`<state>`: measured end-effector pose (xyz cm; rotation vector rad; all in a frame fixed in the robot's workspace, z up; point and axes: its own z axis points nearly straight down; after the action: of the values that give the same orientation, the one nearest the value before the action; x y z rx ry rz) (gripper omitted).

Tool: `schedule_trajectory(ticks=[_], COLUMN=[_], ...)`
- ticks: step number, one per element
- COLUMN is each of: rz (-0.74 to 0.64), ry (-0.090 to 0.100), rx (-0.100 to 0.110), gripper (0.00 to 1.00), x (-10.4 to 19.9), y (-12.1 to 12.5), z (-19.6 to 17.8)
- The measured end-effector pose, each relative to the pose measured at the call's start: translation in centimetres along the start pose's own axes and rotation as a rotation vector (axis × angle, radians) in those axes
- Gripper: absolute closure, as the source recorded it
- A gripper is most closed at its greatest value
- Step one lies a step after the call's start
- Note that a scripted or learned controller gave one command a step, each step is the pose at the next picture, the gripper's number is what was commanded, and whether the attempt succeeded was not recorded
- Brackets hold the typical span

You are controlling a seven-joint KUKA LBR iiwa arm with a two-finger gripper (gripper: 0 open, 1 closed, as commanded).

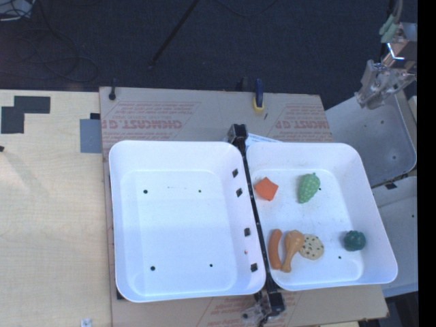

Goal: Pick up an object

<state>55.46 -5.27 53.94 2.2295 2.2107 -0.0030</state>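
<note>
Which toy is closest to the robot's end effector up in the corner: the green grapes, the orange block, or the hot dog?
From the end effector, upper right:
1. Green grapes, back of right bin.
2. Orange block, by the divider.
3. Hot dog, front, by the divider.

A dark floor [204, 33] with loose cables [41, 39] lies far back. A pale wooden bench [48, 216] spreads left, cardboard [204, 118] laid across it.

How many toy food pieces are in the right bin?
6: orange block upper left, green grapes upper middle, sausage, drumstick and cookie clustered at the bottom, dark green piece lower right. None looks hidden.
</note>
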Motion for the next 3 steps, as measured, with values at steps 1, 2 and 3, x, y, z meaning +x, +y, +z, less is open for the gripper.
schedule_trajectory(ticks=[1,2,3], rz=[-0.024,-0.015,-0.01], ry=[0.005,-0.002,0.004], rx=[0.005,0.018,-0.002], gripper=[1.0,1.0,1.0], x=[14.2,19.7,19.3], y=[-4.9,-6.7,-8.1], z=[0.1,13.9,6.8])
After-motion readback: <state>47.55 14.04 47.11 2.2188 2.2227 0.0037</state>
